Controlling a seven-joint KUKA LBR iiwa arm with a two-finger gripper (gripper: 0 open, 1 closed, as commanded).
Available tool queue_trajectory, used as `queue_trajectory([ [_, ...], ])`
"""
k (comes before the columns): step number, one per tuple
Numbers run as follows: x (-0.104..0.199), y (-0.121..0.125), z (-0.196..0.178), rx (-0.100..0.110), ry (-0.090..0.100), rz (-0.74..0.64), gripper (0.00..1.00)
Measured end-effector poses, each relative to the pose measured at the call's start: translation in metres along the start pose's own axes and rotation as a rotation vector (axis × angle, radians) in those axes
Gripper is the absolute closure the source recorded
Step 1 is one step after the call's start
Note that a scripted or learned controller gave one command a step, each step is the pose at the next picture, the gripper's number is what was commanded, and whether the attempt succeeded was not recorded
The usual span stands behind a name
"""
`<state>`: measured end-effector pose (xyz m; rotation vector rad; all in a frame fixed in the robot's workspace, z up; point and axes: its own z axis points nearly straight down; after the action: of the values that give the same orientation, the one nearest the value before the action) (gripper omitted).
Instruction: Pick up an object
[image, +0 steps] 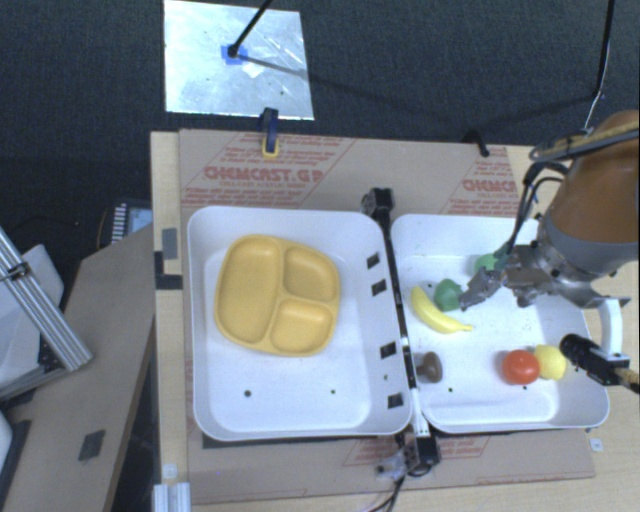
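In the right bin (570, 410) lie a yellow banana (438, 313), a green piece (447, 293) touching its upper end, and a second green piece (487, 262) farther back. A red tomato (519, 366) and a yellow lemon (550, 361) sit side by side near the front right, and a small brown item (430, 367) lies by the divider. My gripper (478, 289) hangs low over the bin's middle, just right of the first green piece and the banana. Nothing visibly sits in it.
The left bin (230, 400) holds a yellow divided plate (277, 294). A black divider with clips (392, 300) runs between the bins. The arm's grey and orange body (595, 215) covers the right bin's back right corner. A black fitting (592, 358) juts in at the right.
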<state>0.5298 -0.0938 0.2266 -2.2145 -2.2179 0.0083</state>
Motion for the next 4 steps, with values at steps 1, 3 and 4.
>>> queue_trajectory([
  [1,0.000,0.002,-0.005,-0.011,-0.001,-0.002,0.00],
  [3,0.010,0.005,0.114,-0.005,0.000,0.000,0.00],
  [4,0.011,0.005,0.144,-0.006,0.000,0.001,0.00],
])
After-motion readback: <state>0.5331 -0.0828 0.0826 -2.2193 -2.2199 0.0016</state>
